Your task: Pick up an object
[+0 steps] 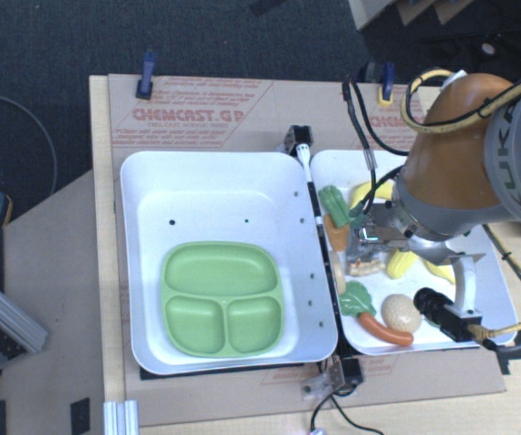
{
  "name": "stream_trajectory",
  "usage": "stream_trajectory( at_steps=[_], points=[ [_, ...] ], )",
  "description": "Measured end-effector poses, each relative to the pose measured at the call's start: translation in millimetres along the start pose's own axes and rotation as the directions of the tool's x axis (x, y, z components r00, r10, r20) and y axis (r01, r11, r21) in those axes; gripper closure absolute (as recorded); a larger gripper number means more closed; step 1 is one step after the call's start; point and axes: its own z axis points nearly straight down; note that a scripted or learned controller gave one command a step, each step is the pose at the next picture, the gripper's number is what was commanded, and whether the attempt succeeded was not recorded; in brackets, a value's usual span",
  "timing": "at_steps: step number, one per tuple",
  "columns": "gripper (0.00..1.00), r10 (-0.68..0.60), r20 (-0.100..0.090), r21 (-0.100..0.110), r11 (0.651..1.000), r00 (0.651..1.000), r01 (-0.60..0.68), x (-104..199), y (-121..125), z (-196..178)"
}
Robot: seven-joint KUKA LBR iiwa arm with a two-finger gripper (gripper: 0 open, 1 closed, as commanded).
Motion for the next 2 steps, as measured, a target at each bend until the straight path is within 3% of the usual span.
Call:
stream_trajectory(
  at_steps=[1, 2],
  points=[
    [1.00, -0.001, 0.000, -0.002, 1.000, 1.000, 0.001, 59.9, -3.1, -57.3],
    [1.00, 0.008, 0.002, 0.013, 1.000, 1.000, -0.008, 60.4, -7.2, 5.2]
  ],
)
